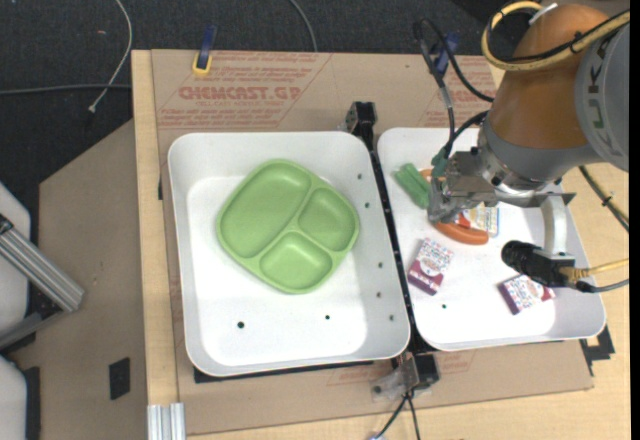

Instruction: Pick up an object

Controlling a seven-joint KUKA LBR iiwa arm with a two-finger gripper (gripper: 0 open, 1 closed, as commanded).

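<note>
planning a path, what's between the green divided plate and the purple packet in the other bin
In the camera view, between the green plate and the purple packet lie bare white floor of the left bin and the two bins' adjoining rims with the dark gap.

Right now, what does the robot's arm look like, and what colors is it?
The arm is big, round and grey, with a shiny orange band above its wrist. A yellow-and-black cable loops over the orange part. At the bottom sits a small grey metal gripper with dark wires running up beside it.
</note>
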